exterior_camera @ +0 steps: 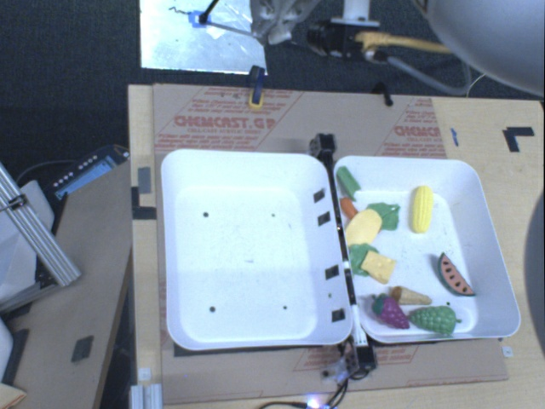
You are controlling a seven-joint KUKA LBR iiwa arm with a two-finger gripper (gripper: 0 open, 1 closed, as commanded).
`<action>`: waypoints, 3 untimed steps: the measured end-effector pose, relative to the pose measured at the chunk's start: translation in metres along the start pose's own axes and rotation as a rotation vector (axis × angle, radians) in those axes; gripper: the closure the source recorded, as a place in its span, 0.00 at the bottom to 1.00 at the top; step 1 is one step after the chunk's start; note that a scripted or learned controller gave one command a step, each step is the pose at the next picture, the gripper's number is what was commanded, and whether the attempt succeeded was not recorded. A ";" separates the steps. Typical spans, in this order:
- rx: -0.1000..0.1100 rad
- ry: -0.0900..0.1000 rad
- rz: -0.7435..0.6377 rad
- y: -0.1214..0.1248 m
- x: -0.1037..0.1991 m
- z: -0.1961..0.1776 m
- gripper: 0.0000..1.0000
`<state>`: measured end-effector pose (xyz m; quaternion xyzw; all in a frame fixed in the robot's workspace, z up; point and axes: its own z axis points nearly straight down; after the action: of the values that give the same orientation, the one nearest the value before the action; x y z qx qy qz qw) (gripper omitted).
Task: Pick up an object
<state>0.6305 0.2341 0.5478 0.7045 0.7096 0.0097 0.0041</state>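
Brown cardboard [255, 122] is covering the bench, with dark carpet lying beyond it. At the top of the view a gripper [277, 15] is hanging over a shiny metal sheet [183, 24], well apart from both bins; whether it is released or clenched cannot be told, and nothing is showing in it. Below, the left bin [247, 245] is sitting beside the right bin [485, 254], their edges touching. Toy foods are lying in the right bin: a corn cob [421, 208] near the back, a watermelon slice [456, 275] by the right wall, purple grapes [392, 312] and green grapes [433, 318] at the front, and a yellow piece [364, 226] beside a carrot [348, 207].
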 end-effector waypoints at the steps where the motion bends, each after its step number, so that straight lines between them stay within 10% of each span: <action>1: 0.020 -0.009 0.006 0.038 -0.001 0.057 1.00; 2: 0.018 -0.007 0.002 0.010 0.000 0.032 1.00; 3: 0.021 -0.009 0.006 0.037 -0.001 0.089 1.00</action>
<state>0.6693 0.2339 0.4598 0.7068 0.7074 -0.0011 0.0000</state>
